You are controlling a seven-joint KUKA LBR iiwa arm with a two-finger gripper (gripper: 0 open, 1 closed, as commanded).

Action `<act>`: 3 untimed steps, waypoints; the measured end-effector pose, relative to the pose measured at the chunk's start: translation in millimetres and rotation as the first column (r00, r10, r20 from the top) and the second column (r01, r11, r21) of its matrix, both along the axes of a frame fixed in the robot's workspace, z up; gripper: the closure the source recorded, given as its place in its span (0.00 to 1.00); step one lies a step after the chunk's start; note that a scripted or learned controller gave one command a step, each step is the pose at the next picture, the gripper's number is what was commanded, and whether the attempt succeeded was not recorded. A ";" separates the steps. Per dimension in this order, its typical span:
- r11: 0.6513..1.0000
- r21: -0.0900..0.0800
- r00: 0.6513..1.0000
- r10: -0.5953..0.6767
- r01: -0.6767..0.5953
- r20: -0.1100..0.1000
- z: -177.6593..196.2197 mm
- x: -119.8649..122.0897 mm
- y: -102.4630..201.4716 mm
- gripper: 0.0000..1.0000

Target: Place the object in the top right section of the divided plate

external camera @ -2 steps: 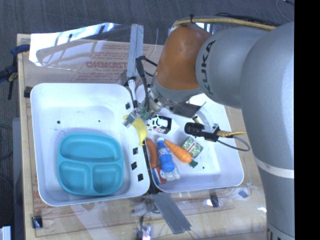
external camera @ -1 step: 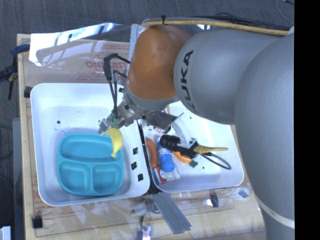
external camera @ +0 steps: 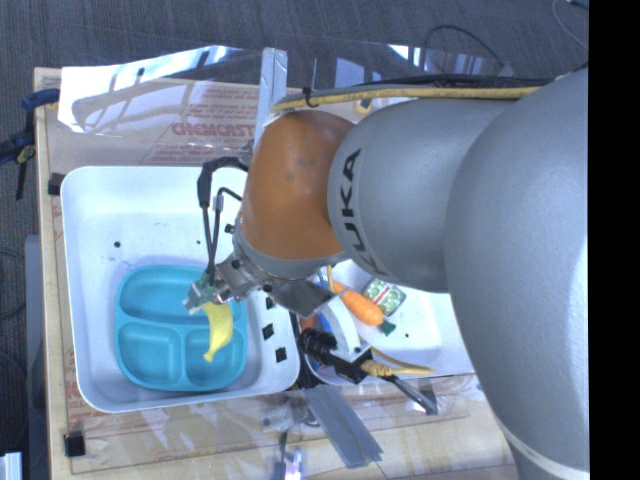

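Cannot read the jaws, open or closed: tucked in shadow under the wrist. Logged gripper (external camera: 207,296) low over the left bin (external camera: 90,218), at the upper right part of the blue divided plate (external camera: 160,343).

Noted grey arm (external camera: 450,168) with orange band (external camera: 290,188) reaching in from the right, covering the bench's middle and most of the right bin (external camera: 420,333).

Found the plate on the left bin's floor, toward the near right corner, close to the wall between the two bins.

Spotted yellow banana (external camera: 218,330) over the plate's right side, long axis running near to far, far end up against the gripper tip. Cannot tell whether gripped, hanging or resting, nor which compartment lies under it; seems to span the upper right and lower right sections.

Recorded an orange carrot (external camera: 358,306) in the right bin, just below the arm's edge, slanted.

Marked a small green-and-white packet (external camera: 382,296) just beside the carrot, on its right.
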State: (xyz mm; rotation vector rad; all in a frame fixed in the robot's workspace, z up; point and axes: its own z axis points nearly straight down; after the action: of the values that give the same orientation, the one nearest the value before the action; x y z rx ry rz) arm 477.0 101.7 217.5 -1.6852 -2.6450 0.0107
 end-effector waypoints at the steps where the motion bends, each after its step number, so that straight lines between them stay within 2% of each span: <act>1: 0.985 0.001 0.985 0.170 -0.170 0.004 15.3 49.6 62.2 1.00; 2: 0.995 0.001 0.995 0.101 -0.101 0.002 -7.5 0.0 9.3 1.00; 3: 0.979 0.001 0.979 0.204 -0.204 0.003 10.3 42.7 74.1 1.00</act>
State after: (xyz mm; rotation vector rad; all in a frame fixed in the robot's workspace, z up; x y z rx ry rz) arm 519.7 175.8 227.8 -1.4065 -2.8059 0.0066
